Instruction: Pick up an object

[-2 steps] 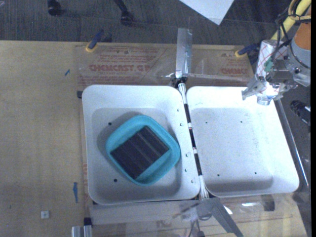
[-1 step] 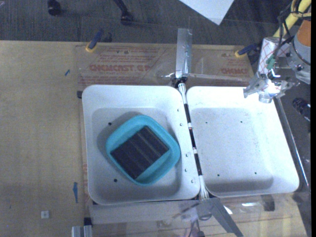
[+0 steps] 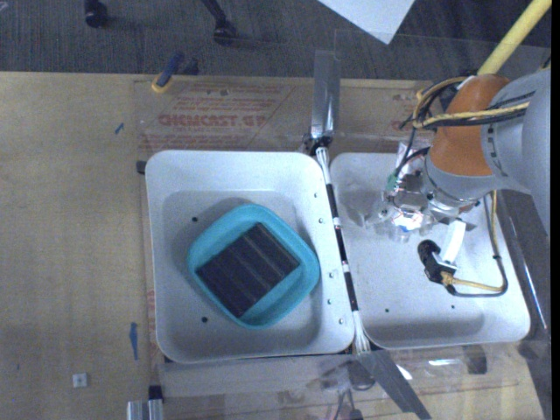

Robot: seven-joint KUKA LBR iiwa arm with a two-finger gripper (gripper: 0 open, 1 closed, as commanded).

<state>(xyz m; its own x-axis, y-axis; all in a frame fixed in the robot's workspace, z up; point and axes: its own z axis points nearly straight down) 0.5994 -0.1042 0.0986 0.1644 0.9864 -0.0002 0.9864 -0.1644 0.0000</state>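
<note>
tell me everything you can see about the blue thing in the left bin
The blue object is a shallow light-blue tray or dish with rounded corners, plastic by its look. A dark, nearly black ribbed rectangular panel fills its middle, leaving the blue rim showing all round. It lies flat on the floor of the left bin, turned at an angle to the bin's walls, a little toward the near right side. Only the bin floor touches it; the gripper is over the right bin.

A tub (image 3: 254,265) lies in the left bin (image 3: 166,191); pincer (image 3: 395,217) over the right bin (image 3: 490,322).
</note>
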